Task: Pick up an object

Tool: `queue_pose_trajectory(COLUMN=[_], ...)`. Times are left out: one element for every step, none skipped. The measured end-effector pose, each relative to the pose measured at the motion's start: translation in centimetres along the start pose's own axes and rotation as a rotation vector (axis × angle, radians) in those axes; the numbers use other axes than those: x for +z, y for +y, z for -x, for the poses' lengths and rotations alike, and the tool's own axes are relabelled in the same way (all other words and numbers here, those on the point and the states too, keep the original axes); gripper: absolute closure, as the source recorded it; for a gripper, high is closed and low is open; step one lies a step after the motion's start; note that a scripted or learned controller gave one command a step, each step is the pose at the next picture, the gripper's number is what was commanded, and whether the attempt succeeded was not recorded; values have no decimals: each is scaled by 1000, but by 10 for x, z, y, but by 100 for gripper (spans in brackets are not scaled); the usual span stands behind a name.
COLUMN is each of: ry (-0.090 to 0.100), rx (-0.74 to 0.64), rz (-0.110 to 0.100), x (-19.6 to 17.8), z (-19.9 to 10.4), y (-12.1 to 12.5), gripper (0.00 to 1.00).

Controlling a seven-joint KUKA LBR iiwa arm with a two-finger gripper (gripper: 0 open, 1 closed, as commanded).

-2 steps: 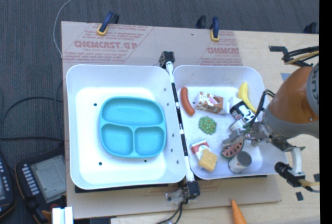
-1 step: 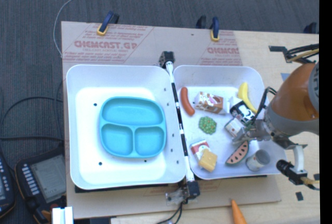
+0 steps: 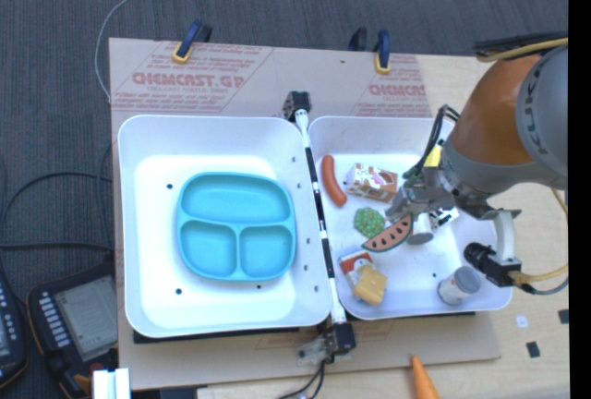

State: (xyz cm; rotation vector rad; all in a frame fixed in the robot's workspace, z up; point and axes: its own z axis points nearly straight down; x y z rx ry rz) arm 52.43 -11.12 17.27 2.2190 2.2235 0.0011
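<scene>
Arm: we saw the arm (image 3: 517,129) reach in from the right and hang low over the right bin (image 3: 480,300), where the loose items lay.
Gripper: the gripper (image 3: 417,208) sat just above the watermelon slice (image 3: 388,234); we could not tell how far its fingers stood apart, nor whether they had hold of anything, as the wrist hid them.
Targets: the slice lay between the green piece (image 3: 368,221) and the gripper; a sausage (image 3: 331,179), a packet (image 3: 372,181) and a yellow block (image 3: 369,285) lay nearby.
Left bin: the left bin (image 3: 148,148) bore a blue divided tray (image 3: 236,226), probably as the drop place.
</scene>
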Motion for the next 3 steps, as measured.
queue_pose_trajectory(ry=[-1,0,0], rx=[0,1,0], rz=[0,-1,0], x=[-9,-24,-61], z=[0,-65,-138], y=[0,-41,49], gripper=[100,100,100])
